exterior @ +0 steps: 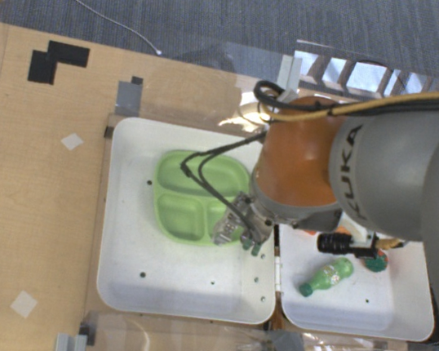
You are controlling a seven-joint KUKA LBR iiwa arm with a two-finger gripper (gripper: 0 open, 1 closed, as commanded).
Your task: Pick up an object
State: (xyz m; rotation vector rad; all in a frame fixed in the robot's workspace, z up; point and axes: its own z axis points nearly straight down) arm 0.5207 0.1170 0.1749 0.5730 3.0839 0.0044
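Right now the end effector point(242, 230), grip state impossible to tell, sits over the right edge of the green divided tray point(195, 196), whose body spreads leftward.

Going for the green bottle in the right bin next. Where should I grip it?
Grip the green bottle across its wider body, coming straight down from above. It lies on its side, slanted, cap toward the lower left, so I'd set the fingers across its long axis. The bin floor beside it looks open.
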